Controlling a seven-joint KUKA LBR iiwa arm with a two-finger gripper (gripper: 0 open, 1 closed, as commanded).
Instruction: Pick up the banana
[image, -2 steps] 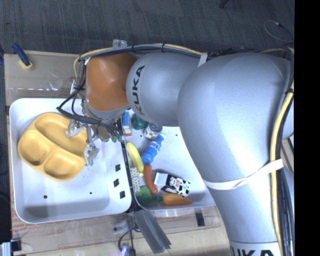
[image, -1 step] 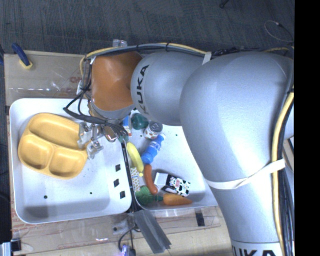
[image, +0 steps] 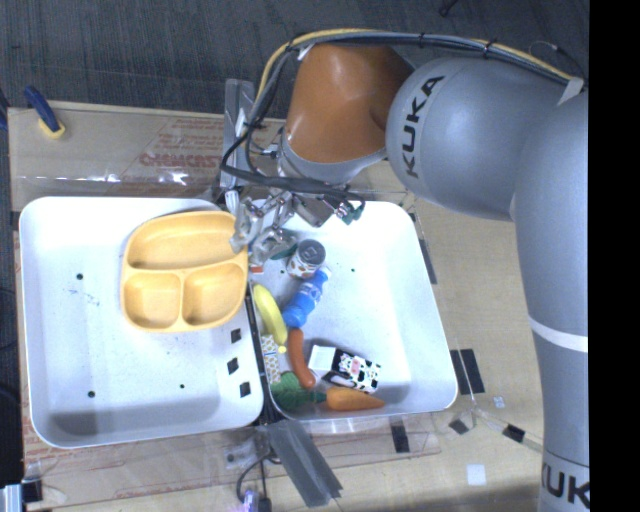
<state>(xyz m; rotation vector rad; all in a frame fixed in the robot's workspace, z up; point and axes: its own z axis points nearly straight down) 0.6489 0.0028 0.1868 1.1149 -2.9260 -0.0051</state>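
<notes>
The yellow banana (image: 267, 312) lies in the right bin (image: 400, 300) along its left wall, pointing toward the front. My gripper (image: 262, 232) hangs over the wall between the two bins, just behind the banana and apart from it. Nothing shows between the metal fingers. A blue bottle (image: 303, 299) with a round cap lies right beside the banana.
A yellow divided plate (image: 185, 272) sits in the left bin (image: 100, 380), its rim next to the gripper. Two carrots (image: 352, 400), a green piece and a black-and-white cow toy (image: 356, 370) crowd the right bin's front. The arm's orange band (image: 340, 95) looms over the back.
</notes>
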